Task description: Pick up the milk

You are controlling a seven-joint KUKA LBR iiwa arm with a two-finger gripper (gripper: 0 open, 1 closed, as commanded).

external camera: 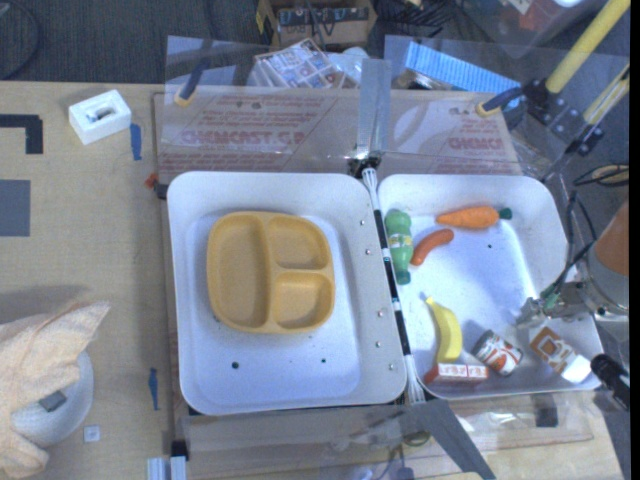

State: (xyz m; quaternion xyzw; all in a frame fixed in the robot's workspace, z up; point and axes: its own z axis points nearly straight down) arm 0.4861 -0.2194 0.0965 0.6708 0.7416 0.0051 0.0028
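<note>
Two white bins sit side by side on the desk (80, 268). The left bin (190, 368) holds a yellow divided plate (270, 271), lying flat near the bin's middle. The right bin (530, 208) holds the food items. Orange carrot (467, 217) lies near the far wall, a red sausage-like piece (431, 245) just below it, and a green bottle (399, 243) rests along the bin's left edge. Yellow banana (446, 330) lies lower down, pointing toward the near wall. At the near wall: a flat red-and-white packet (460, 372) beside the banana's lower end, a small can (497, 352) on its side just right of that. The milk (556, 354), a small brown-and-white carton with a white end, lies tipped over in the near right corner of the right bin, near the can but apart from it. The end effector (545, 307) shows at the right edge, low over the right bin, just above the milk; cannot tell whether it is apart or together, and nothing visible sits in it. White box (99, 115) and crumpled cloth (45, 353) lie on the desk left of the bins.
</note>
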